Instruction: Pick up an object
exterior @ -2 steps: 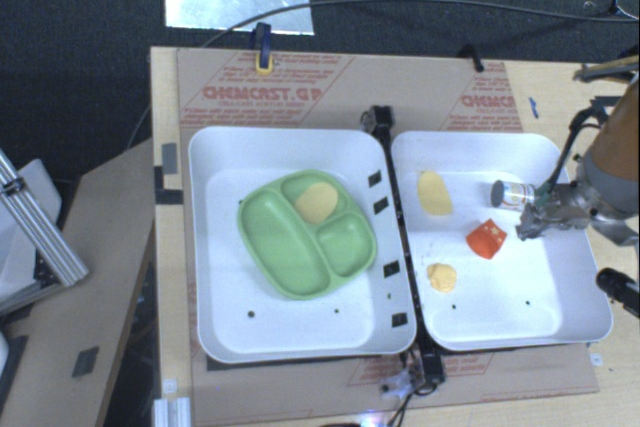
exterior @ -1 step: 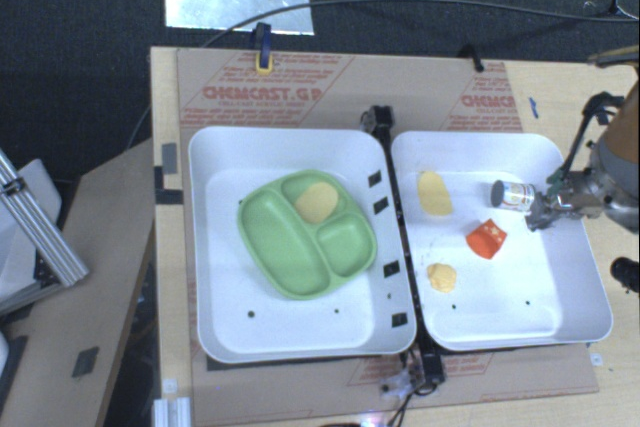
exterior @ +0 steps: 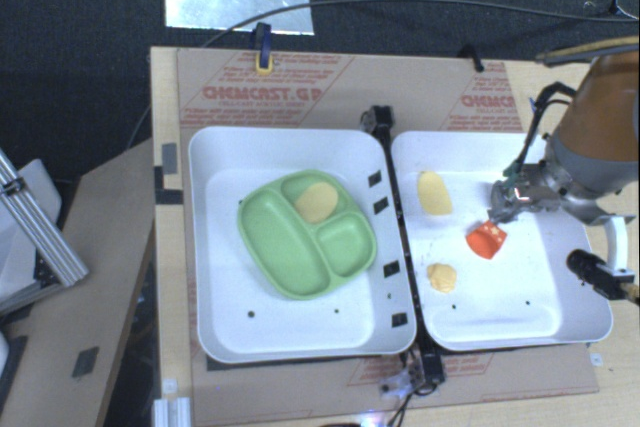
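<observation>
On the counter (exterior: 330, 80), the left bin (exterior: 215, 215) carries a green divided tray (exterior: 290, 255), lying on a slant with its long compartment running from upper left to lower right. In the tray's upper small compartment sits a pale yellow piece (exterior: 318, 203).

Past the black clips along the seam, the right bin (exterior: 520, 315) carries three loose things. A pale yellow oblong piece (exterior: 434, 193) lies near the bin's left wall, its long axis close to upright in the view, running toward the far rim. Below it, well apart, rests a small yellow lump (exterior: 441, 276), roundish with no clear direction. Between them and farther right lies a red object (exterior: 486, 240), tilted, its narrower end pointing down and left.

The tool (exterior: 507, 202) hangs just above the red object's upper edge, touching or nearly so; whether it is clenched or released I cannot tell. The grey arm (exterior: 600, 145) reaches in from the right.
</observation>
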`<act>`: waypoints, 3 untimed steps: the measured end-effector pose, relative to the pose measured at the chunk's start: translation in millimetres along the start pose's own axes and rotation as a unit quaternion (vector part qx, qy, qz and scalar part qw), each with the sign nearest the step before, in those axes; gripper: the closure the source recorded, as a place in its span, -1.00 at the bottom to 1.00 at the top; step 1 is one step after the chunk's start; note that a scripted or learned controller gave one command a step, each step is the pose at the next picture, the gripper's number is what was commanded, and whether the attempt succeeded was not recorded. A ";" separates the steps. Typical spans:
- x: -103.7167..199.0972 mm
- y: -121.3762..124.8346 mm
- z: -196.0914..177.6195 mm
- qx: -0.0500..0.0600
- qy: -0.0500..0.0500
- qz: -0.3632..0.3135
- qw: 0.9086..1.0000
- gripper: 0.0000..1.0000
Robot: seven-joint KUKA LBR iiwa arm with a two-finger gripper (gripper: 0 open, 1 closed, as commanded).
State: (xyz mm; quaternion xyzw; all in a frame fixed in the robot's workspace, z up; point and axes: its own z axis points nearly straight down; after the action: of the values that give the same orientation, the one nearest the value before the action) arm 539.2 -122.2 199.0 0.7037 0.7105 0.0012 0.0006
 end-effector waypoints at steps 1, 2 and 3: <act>42.4 16.8 -9.3 0.000 0.000 0.000 1.000 1.00; 97.1 24.4 -20.2 0.000 0.000 0.000 1.000 1.00; 150.7 40.8 -32.4 -0.001 0.001 0.000 1.000 1.00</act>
State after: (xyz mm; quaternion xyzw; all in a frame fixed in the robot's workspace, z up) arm 578.5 28.8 231.7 0.7035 0.7107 0.0022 0.0007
